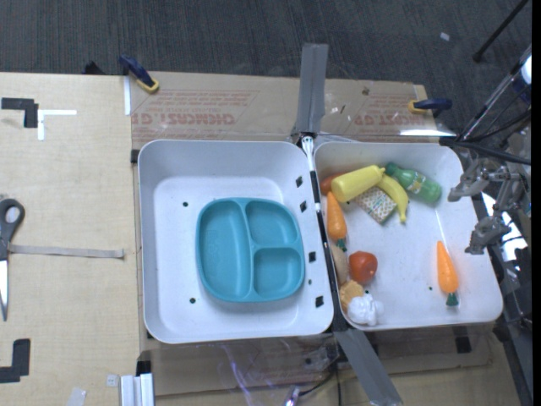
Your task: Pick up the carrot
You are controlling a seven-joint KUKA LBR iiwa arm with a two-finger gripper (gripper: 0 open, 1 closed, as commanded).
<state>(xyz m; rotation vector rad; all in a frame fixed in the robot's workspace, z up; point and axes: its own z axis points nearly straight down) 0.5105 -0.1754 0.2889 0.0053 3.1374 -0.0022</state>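
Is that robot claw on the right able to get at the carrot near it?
Probably yes. The carrot lies alone on the right bin's bare floor, with nothing over it, and the gripper hangs just beside it at the rim.

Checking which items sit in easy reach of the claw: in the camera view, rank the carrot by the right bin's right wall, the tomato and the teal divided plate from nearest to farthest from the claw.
1. Carrot: right bin, by its right wall, just left of the claw.
2. Tomato: right bin, lower left part.
3. Teal divided plate: middle of the left bin, farthest.
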